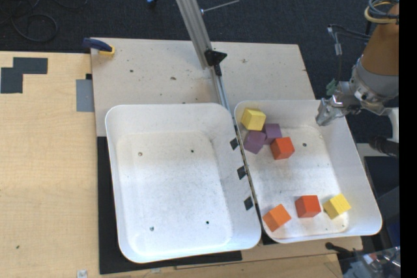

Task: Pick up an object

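— Looking down on the bench, where was the gripper (pixel 326 112)?

— It hung at the far right edge of the right bin (pixel 365 195), under the grey arm (pixel 378 78) with its orange band. Whether it was clenched or released, I could not tell. No block sat in it.

— And the blocks?

— All seven lay in the right bin. A yellow cube (pixel 253 119) was near the far left corner, with a purple cube (pixel 255 140) touching its near side and a second purple cube (pixel 272 131) just beside that. A red-orange cube (pixel 282 148) touched the second purple one on the near side.

— The rest?

— Along the near wall: an orange cube (pixel 277 216), a red cube (pixel 307 206) just beside it, and a yellow cube (pixel 337 206) at the right end, close to the red one.

— How far was the gripper from them?

— Apart from every one. The far cluster lay to its left, the near row well apart.

— The left bin (pixel 130 140)?

— White, speckled with dark specks. A slanted aluminium bar (pixel 190 13) stood behind both bins.
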`<state>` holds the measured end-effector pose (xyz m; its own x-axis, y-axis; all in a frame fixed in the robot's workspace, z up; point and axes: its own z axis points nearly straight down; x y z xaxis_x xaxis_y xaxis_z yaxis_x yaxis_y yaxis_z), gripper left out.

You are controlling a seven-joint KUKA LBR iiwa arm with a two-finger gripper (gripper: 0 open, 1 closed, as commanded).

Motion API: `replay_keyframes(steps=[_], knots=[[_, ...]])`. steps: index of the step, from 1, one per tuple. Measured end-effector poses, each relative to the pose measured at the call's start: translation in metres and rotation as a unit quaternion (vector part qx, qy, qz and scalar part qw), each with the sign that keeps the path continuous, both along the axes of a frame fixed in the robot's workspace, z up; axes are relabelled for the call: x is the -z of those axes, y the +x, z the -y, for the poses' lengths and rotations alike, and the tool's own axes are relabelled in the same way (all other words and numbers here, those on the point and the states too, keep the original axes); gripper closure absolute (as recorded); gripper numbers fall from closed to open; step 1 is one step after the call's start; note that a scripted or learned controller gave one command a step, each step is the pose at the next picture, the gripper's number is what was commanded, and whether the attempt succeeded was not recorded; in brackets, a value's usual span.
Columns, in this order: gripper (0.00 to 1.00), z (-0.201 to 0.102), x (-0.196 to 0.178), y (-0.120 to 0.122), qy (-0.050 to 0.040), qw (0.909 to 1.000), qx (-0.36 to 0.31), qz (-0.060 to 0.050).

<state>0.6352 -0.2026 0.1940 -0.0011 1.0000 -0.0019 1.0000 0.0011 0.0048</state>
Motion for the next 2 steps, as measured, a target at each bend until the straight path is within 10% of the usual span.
replay_keyframes(steps=[2], knots=[[1.00, -0.058, -0.036, -0.008, 0.0026, 1.0000, -0.002, -0.004]])
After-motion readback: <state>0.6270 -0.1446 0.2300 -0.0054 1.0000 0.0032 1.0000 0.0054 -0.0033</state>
